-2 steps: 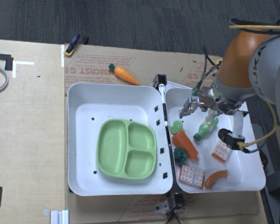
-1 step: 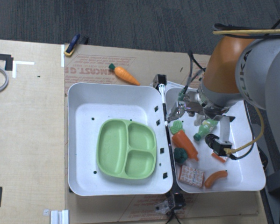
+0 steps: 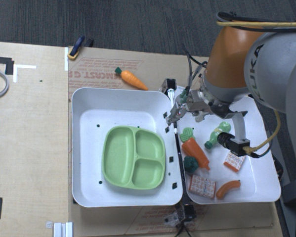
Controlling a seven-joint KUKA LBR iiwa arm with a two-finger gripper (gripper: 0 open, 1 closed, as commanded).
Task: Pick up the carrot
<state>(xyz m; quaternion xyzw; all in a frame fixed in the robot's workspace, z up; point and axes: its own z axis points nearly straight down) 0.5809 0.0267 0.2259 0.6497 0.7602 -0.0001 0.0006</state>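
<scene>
Hovering at the right bin's (image 3: pixel 260 127) upper-left corner, the gripper (image 3: pixel 174 112) is hanging just above a tapered, smooth orange carrot (image 3: pixel 196 150), probably lining up; its opening cannot be told. A second carrot (image 3: pixel 131 79), green-stubbed, is lying on cardboard (image 3: pixel 98 68) beyond the left bin's (image 3: pixel 86 107) far edge.

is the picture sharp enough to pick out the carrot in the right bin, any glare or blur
Camera view: even, soft lighting, with faint shadows inside the bins; the carrot in the right bin reads clearly beside the green tray; the arm's orange band looms large and slightly soft; no strong glare.
</scene>
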